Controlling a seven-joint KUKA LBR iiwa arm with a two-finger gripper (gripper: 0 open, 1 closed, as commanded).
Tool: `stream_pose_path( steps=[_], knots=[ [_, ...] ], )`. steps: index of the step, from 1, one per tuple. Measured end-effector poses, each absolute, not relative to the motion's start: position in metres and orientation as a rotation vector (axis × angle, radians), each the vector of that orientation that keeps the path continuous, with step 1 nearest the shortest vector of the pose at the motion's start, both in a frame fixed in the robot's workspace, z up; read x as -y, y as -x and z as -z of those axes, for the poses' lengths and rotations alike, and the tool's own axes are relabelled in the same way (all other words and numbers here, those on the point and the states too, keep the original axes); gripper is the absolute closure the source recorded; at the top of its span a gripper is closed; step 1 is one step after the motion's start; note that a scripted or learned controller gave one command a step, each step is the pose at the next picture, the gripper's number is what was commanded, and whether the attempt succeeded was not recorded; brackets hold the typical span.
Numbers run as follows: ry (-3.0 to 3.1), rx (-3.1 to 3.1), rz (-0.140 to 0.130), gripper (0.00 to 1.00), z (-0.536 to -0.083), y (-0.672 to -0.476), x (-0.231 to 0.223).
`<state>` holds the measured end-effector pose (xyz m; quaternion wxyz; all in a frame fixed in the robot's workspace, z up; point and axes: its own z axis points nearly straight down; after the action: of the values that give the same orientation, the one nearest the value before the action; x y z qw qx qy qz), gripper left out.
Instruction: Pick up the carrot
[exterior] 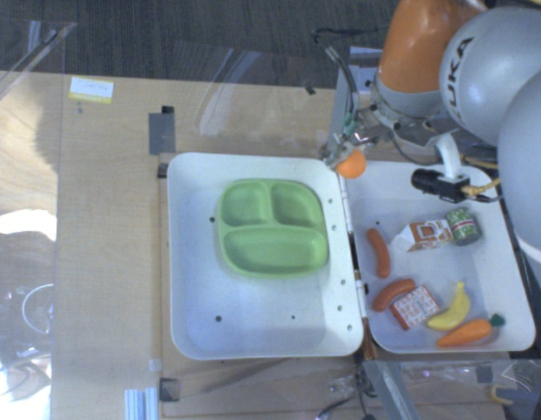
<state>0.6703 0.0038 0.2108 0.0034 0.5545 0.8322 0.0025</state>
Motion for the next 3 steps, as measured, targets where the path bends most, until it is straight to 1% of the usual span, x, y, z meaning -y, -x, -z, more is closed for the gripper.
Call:
stream_pose_path(
  steps=[1, 2, 3],
  knots=[
    [-1.747, -2.603, -0.007, 1.00, -0.213, -0.670, -0.001],
    [-1.773, -2.586, -0.008, 1.00, -0.213, -0.670, -0.021],
    [-1.624, -2.682, -0.006, 1.00, -0.220, -0.670, -0.030]
  ],
)
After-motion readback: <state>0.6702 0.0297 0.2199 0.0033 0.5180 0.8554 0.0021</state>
